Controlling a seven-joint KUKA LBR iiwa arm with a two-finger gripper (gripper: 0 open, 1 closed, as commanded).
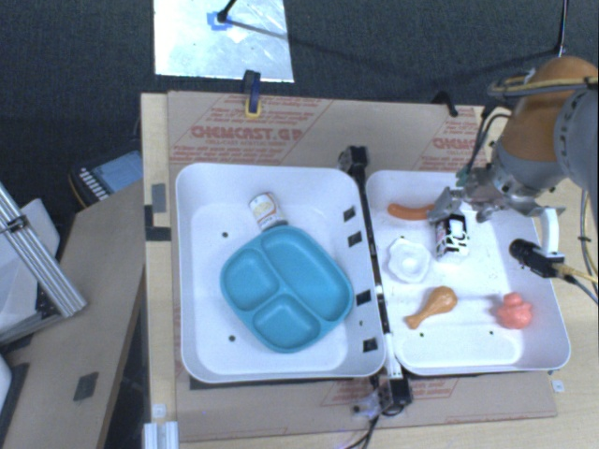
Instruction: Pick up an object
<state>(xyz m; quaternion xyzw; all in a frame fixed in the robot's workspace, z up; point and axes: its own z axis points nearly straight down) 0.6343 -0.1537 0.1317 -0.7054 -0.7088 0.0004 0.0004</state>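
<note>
Arm: the grey KUKA arm with its orange band reached in from the right edge of the bench and bent down over the far part of the right bin.
Claw: the two-finger gripper hung over the far-left part of the right bin, with a small black-and-white patterned object between its dark fingers; it looked clenched on that object, which stood roughly upright, and whether it was off the bin floor could not be told.
Right bin: the shallow white plastic bin carried five small things.
Sausage: an orange sausage-shaped toy lay near the far-left corner of the right bin, just beside the claw.
White piece: a small white crumpled-looking object lay near the left wall of the right bin, just beside the black-and-white object.
Drumstick: a tan toy chicken drumstick lay toward the near edge of the right bin, its thin end pointing to the near-left corner.
Pink toy: a pink rounded soft toy sat near the right wall, well apart from the claw.
Left bin: the second shallow white bin held a teal three-compartment plastic tray, tilted in the middle.
Jar: a small cylindrical container with a printed label lay toward the far edge of the left bin, touching the tray's far rim.
</note>
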